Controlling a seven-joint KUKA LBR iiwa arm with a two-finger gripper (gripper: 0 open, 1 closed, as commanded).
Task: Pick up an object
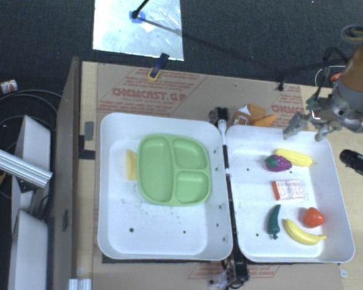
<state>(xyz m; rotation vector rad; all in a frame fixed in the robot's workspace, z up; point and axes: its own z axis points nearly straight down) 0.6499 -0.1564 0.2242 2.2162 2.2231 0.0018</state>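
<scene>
The right bin holds a yellow corn cob, a purple grape bunch, a red-and-white packet, a red tomato, a dark green pepper and a yellow banana. My gripper hangs over the bin's far edge, just above the corn. Its two fingers are spread apart with nothing between them.
The left bin carries a green divided plate and a small yellow piece beside it. An orange item lies on the cardboard behind the bins. Cables and a metal bar sit off the bench at left.
</scene>
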